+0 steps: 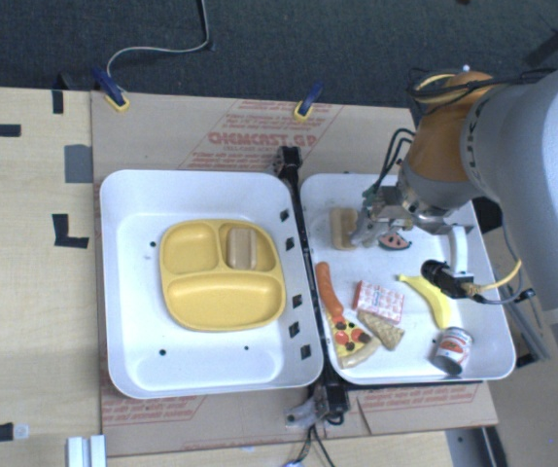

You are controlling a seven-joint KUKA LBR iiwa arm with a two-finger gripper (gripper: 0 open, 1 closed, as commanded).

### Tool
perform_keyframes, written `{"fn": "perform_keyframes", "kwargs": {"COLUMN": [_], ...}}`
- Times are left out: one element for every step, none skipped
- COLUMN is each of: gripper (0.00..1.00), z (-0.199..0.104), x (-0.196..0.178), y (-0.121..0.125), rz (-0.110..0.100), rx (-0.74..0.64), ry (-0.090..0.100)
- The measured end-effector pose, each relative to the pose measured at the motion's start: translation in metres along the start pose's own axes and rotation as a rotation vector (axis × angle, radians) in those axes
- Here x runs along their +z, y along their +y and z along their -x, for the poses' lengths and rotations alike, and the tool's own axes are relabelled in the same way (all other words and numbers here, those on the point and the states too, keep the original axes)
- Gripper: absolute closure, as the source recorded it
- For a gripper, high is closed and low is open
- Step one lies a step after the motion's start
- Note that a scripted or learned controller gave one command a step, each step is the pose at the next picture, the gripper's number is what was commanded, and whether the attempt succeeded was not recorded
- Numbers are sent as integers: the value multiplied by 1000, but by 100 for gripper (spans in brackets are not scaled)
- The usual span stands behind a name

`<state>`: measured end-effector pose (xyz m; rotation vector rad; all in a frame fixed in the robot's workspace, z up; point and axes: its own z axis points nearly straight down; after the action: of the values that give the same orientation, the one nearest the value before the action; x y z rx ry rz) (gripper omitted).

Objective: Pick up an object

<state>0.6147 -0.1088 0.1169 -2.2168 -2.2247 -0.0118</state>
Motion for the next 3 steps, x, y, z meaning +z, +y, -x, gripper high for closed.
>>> {"fn": "perform_keyframes", "kwargs": {"gripper": [0,100,0], "z": [0,-1,-1], "x": [0,-9,-9], "y": [0,0,0], "rz": [0,-1,-1], "rx": [0,-1,-1], "ry": [0,1,1]}}
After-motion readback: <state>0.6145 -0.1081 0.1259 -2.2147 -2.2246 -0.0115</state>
